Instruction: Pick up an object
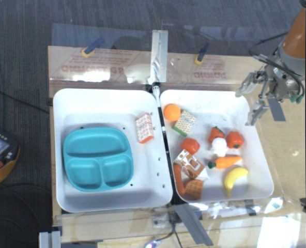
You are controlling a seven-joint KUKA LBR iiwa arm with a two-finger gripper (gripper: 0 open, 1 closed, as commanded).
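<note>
gripper [251, 99]: spread, holding nothing, above right bin's [261, 187] far right corner
nearest toys: red pepper [234, 139], nearer and slightly left

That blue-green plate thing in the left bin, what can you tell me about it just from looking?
The teal tray looks like a child's divided plate of smooth moulded plastic, with rounded corners and a raised rim. Ridges split it into three sections: one long one along the far side and two smaller ones nearer the camera. It lies flat, right side up, on the floor of the left bin, toward that bin's left and near side. Nothing sits in its sections. The small orange and white carton lies apart from it.
</note>
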